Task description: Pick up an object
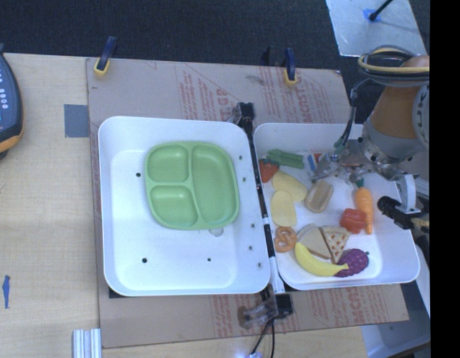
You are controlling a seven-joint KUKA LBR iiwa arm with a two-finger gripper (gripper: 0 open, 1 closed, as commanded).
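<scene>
nearest me in the right bin (394, 271) i count one banana (313, 262), one bunch of purple grapes (354, 260), one pretzel (285, 238) and one sandwich wedge (328, 241), then one red pepper (353, 219), one carrot (364, 203), two pale yellow pieces (285, 198) and one tan bread roll (318, 197), with one green piece (285, 158) and a small red item half hidden at the far left wall. the left bin (125, 252) holds one green divided plate (191, 186). farther right, the gripper (340, 167) hangs over the far part of the right bin just beyond the roll, tangled in metal and blur, so i cannot tell its state, and the arm (397, 110) is cut off at the right.
</scene>
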